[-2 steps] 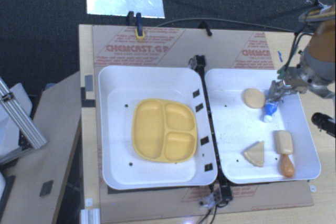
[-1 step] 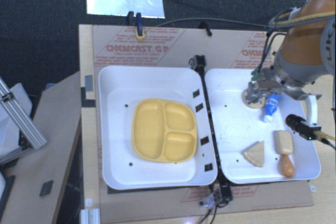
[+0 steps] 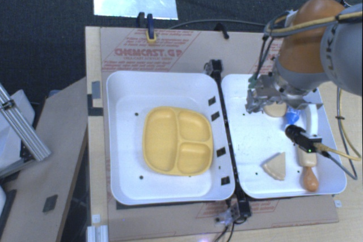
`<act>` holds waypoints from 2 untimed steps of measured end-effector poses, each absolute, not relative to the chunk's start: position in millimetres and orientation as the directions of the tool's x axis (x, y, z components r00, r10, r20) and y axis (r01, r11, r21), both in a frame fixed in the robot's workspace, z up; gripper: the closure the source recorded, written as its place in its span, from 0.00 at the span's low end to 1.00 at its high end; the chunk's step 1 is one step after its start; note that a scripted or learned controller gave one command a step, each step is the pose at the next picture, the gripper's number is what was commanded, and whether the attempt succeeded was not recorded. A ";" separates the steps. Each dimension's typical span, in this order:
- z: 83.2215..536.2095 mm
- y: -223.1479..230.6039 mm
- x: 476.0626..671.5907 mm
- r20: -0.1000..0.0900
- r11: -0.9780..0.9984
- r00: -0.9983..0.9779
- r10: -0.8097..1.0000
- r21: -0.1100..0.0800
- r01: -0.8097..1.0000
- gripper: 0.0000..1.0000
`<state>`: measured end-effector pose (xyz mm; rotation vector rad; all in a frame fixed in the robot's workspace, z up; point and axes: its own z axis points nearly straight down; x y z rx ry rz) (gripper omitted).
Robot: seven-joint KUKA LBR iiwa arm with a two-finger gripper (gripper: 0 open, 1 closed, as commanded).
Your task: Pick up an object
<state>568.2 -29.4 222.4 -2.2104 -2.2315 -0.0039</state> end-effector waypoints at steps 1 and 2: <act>214.6 29.9 570.3 0.003 0.011 -0.011 1.000 0.001 1.000 1.00; 230.4 86.6 564.5 0.003 0.011 -0.011 1.000 0.002 1.000 1.00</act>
